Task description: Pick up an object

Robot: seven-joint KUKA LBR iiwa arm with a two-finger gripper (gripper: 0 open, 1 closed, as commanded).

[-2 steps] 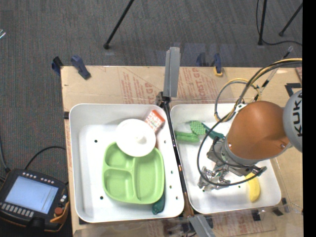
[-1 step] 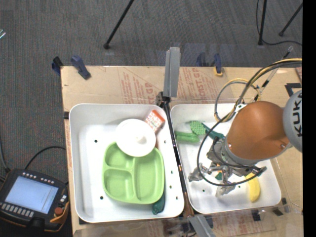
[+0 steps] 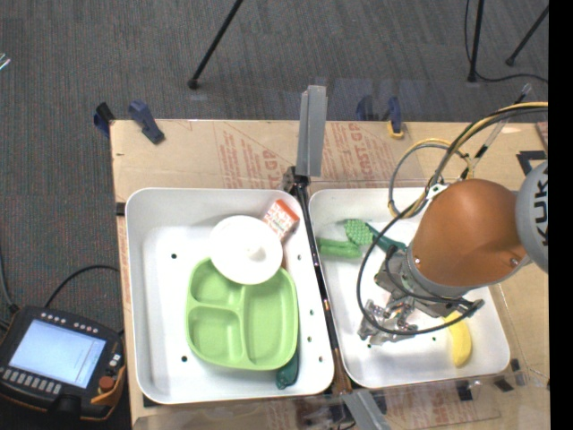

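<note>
We see the gripper (image 3: 387,319) low in the right bin (image 3: 354,365), banana (image 3: 459,343) just right of it, apart. Finger state: we cannot tell.

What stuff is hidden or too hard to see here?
- Gripper: too small and cluttered in the camera view to tell open from shut.
- Banana: top hidden by the arm.
- Dark green thing: mostly under the green tray.
- Orange packet: partly behind the white plate.

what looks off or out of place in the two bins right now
Little stands out. In the left bin, the white plate sits overlapping the green divided tray rather than flat, and a dark green object is wedged under the tray's lower corner. Nothing looks spilled or broken.
</note>
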